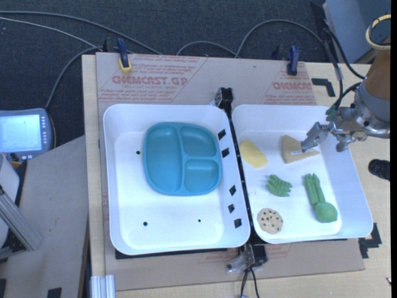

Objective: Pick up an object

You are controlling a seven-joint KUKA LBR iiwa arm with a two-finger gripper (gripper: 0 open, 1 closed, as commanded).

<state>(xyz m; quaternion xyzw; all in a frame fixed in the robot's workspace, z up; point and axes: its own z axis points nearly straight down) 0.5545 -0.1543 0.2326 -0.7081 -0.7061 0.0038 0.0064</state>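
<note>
Two shallow white bins side by side on the bench: left bin (124,228) and right bin (353,191). In the left bin, one teal divided plate (183,159) with three compartments, lying flat near the middle. In the right bin, five toy food pieces: one yellow piece (253,154) near the left wall, one tan wedge (293,149) toward the back, one small green leafy piece (279,185) in the middle, one long green vegetable (318,198) to its right, one round chocolate-chip cookie (270,220) by the front rim. Reaching in from the right, one gripper (325,138) over the right bin, one finger tip touching or just above the tan wedge, the other off to the right; spread wide, nothing seen between the fingers. Two clamps at the board's back edge.
</note>
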